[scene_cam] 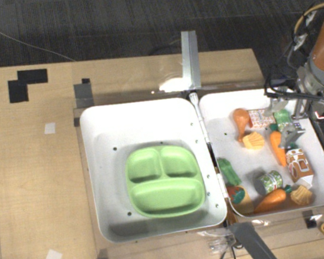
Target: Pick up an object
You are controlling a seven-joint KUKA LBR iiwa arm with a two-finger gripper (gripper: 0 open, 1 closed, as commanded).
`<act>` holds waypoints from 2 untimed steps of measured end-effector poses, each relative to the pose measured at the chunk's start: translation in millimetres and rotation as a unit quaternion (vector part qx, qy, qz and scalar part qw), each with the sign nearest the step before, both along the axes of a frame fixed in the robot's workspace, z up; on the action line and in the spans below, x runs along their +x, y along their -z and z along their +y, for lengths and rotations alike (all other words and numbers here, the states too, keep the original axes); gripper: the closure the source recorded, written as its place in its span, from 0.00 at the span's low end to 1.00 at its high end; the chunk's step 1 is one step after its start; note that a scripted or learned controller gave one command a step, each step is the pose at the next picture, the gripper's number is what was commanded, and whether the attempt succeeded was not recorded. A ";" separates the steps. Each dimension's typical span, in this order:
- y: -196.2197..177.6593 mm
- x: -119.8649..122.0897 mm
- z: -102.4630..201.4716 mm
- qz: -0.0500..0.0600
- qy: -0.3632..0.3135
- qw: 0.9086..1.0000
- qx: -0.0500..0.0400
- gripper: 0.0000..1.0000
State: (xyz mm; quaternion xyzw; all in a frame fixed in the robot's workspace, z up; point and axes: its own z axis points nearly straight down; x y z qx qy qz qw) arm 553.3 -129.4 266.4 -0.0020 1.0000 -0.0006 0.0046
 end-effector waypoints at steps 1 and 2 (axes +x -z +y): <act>115.7 -25.4 -22.4 0.004 -0.105 0.995 0.001 0.00; 175.8 -22.8 -34.2 -0.005 -0.114 0.993 -0.003 0.00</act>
